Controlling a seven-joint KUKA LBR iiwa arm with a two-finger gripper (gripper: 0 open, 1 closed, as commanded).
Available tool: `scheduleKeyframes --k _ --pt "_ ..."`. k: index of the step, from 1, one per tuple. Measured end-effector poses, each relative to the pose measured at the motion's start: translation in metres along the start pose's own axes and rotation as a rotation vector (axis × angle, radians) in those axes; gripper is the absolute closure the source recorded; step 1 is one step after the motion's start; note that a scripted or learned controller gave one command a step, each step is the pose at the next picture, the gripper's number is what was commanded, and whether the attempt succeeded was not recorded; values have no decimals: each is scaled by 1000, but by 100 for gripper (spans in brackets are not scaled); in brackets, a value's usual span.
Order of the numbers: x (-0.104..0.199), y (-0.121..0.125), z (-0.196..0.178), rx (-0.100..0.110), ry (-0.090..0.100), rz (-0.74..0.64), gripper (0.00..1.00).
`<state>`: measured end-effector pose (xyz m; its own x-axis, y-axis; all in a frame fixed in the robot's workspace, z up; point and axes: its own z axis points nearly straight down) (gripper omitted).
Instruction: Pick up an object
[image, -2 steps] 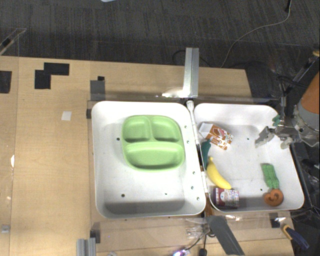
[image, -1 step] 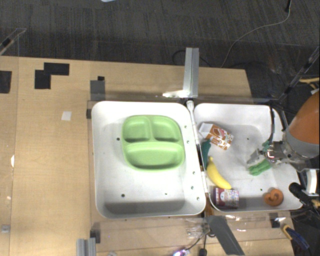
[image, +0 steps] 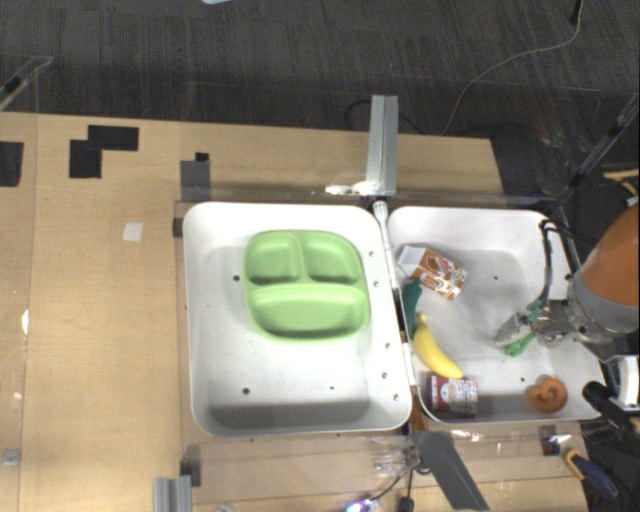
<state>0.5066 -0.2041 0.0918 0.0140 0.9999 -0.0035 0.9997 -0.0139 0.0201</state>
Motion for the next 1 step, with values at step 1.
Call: scheduleKeyframes --k 1 --pt "1 2 -11 -3 1 -2 100"
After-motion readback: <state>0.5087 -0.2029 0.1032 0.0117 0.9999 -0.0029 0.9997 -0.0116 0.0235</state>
